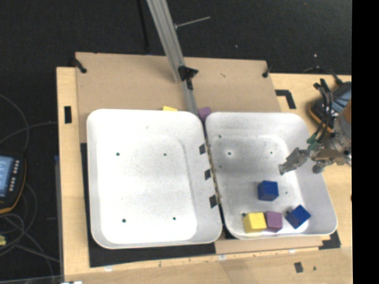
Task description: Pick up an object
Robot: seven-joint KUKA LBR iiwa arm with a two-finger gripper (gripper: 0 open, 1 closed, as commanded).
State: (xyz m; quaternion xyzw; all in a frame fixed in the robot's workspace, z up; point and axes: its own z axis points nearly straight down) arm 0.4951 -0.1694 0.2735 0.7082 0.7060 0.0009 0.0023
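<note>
The gripper (303, 158) hovers over the right bin (249, 132), fingers spread apart and holding nothing. Below it sit two blue cubes (267, 190), a yellow cube (256, 221) and a purple cube (274, 220).

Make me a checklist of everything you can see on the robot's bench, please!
Surface: tan bench bearing two shallow white bins side by side, left bin and right bin.
Job's things: in the right bin, a blue cube near the middle; along the near edge a yellow block, a purple block touching it, and a second blue cube.
Clutter: a small yellow piece and a small purple piece outside the bins, behind their far rims.
Grippers: gripper over the right bin's right side, above the cubes, holding nothing.
Cables: dark cables on the floor at left.
Surroundings: metal pole, handheld screen at left.
</note>
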